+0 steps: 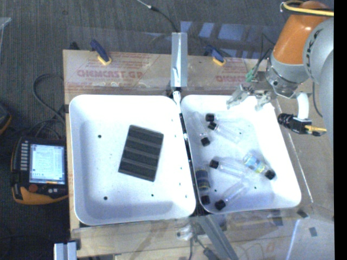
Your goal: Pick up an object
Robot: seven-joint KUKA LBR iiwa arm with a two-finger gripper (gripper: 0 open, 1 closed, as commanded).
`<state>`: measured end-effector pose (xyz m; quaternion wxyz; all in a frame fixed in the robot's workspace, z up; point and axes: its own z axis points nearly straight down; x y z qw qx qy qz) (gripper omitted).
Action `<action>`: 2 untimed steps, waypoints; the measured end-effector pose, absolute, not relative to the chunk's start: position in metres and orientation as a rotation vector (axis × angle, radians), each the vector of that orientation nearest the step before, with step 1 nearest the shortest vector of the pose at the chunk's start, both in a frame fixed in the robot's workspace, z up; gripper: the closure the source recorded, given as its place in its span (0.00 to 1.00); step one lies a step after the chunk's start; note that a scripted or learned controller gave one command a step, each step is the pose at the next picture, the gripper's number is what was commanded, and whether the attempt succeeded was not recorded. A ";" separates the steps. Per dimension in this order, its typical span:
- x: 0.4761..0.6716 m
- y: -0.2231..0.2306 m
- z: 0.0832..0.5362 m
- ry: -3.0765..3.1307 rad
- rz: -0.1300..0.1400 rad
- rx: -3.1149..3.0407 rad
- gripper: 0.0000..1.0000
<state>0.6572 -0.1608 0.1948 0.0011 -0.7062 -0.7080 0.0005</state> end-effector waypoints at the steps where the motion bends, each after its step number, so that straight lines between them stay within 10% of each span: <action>1: 0.621 -0.157 0.093 -2.332 0.000 -2.104 0.00; 2: 0.620 -0.156 0.101 -2.329 0.000 -2.102 1.00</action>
